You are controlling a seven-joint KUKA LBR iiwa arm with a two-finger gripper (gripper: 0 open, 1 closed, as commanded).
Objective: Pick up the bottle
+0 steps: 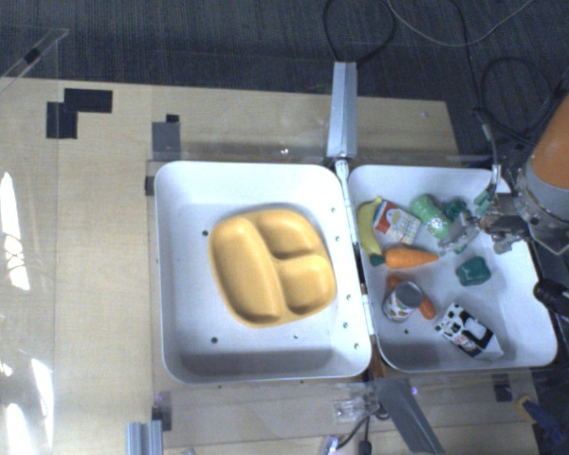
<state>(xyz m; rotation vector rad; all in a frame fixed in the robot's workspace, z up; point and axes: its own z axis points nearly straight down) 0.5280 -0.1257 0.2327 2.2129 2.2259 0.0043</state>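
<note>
A robotics lab is indicated. Two white bins (171,282) are fixed side by side on a pale wooden tabletop (85,254), held by metal brackets (343,112). Loose black cables (360,27) are trailed over grey carpet (171,17) beyond the far edge.

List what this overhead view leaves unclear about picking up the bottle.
- End effector: too small and blurred to judge its fingers, or contact with the green bottle.
- Green bottle: its right end is hidden behind the end effector.
- Arm: cut off by the right edge.
- Carton: print too small to read.
</note>
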